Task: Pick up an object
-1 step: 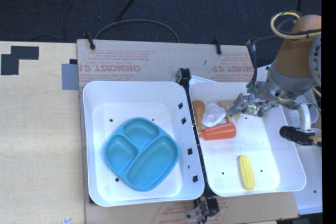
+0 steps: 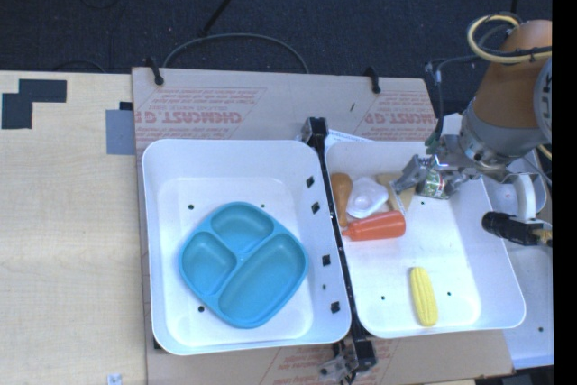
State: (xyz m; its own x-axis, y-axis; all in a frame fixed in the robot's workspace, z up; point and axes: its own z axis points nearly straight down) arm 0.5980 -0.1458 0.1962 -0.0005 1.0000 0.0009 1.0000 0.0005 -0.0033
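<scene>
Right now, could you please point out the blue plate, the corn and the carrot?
blue plate [image 2: 243, 264], camera view, middle divider.
corn [image 2: 424, 295], camera view, mid-cob.
carrot [image 2: 377, 227], camera view, middle of body.

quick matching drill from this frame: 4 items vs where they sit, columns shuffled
Items:
1. blue plate
2. corn cob
3. carrot
4. claw

Places:
A. near front of the right bin
B. over the right bin's back edge
C. in the left bin
D. middle of the right bin, beside a white piece

Pairs: 1-C, 2-A, 3-D, 4-B
</scene>
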